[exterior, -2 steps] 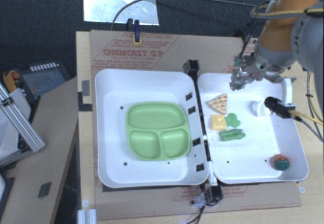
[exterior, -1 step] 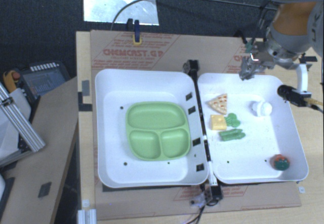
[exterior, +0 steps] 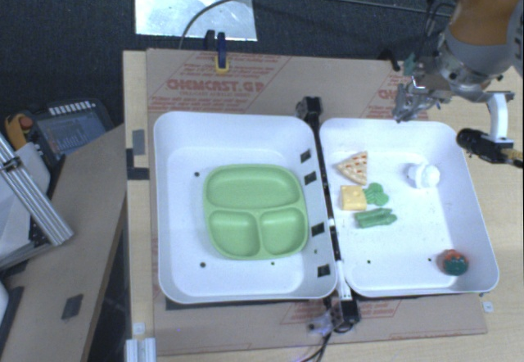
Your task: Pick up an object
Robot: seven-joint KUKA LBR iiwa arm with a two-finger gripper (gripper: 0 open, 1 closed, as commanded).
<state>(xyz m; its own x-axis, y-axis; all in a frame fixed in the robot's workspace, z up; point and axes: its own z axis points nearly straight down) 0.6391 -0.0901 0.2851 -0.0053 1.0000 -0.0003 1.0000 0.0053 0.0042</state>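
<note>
The right bin (exterior: 458, 213) holds several small items: a pizza slice (exterior: 354, 165), a yellow cheese block (exterior: 353, 197), a green broccoli piece (exterior: 377, 192), a long green vegetable (exterior: 375, 219), a white round piece (exterior: 423, 175) and an orange-and-green fruit (exterior: 453, 262) in the near right corner. My gripper (exterior: 407, 109) hangs over the bin's far rim, well above and behind the white piece, with no item seen in it.
The left bin (exterior: 176, 188) bears a green three-part plate (exterior: 251, 211). Black clips line the seam between the bins (exterior: 315, 188). A black bracket (exterior: 483, 143) sticks out by the right bin's far right rim. Cables cross the bench behind.
</note>
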